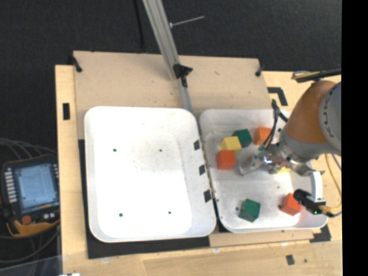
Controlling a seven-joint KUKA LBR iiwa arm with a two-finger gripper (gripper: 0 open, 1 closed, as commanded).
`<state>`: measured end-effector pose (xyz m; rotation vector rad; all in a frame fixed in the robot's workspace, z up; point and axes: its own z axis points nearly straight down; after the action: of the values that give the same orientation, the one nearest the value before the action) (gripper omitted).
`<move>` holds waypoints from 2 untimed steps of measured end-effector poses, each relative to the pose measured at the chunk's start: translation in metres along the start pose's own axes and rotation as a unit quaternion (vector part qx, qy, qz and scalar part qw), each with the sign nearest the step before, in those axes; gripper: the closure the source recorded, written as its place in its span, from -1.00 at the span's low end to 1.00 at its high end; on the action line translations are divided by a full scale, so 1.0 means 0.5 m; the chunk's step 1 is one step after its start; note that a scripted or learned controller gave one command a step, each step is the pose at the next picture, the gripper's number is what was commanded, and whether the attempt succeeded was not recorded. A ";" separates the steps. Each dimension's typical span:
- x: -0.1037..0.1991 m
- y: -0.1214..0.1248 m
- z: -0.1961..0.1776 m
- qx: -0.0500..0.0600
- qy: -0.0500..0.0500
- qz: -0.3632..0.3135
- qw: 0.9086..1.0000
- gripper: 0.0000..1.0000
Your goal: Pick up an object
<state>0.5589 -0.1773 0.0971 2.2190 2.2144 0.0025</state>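
Presently no block sits between the jaws; whether they are parted or closed cannot be told, since the metal tip is small and blurred. The gripper (251, 167) is down inside the right white plastic bin (230, 223), pointing toward the bin's left side. Nearest it, just left of the jaws, lies the orange cube (226, 159), with the yellow cube (231, 144) touching its upper edge and a dark green cube (243, 137) just beyond that. A second orange block (263, 134) lies above the jaws, partly hidden by cabling. Below the jaws, well apart, rests another green cube (249, 210), turned corner-on; a red-orange block (290, 204) lies below and right. The blocks are too compact to give a long axis. No readable writing on any block.

The grey arm with orange band (307, 122) reaches in from the right, wrist bent down over the bin. The left white plastic bin (92, 171) lies further left. A handheld control pendant with lit screen (31, 188) sits far left; its text is illegible.
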 end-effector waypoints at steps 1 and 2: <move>-0.002 0.002 -0.026 -0.002 0.000 0.003 1.000 1.00; -0.010 0.009 -0.113 0.000 0.001 0.000 1.000 1.00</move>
<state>0.5630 -0.1821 0.1538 2.2193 2.2152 0.0044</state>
